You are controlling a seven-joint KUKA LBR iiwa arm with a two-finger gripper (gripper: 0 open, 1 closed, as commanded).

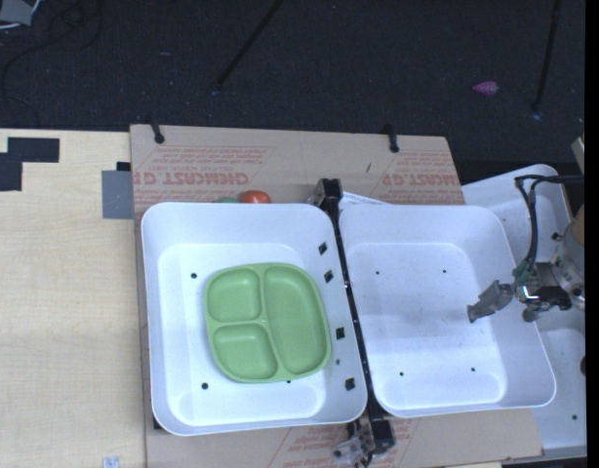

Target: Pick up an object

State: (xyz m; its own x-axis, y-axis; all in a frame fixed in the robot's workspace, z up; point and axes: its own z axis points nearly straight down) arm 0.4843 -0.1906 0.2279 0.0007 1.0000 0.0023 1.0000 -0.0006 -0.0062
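A light green plate [267,322] with three compartments lies flat in the left bin [173,261], a little right of its middle. My gripper [488,302] hangs low over the right side of the right bin [426,261], close to its right wall and far from the plate. Nothing shows in its grasp.
A small red-orange object [254,198] and a bit of something green [226,200] lie on the cardboard just behind the left bin's far rim. Black clips [329,195] join the bins along their shared edge. Cables [529,227] loop down by the arm at the right.
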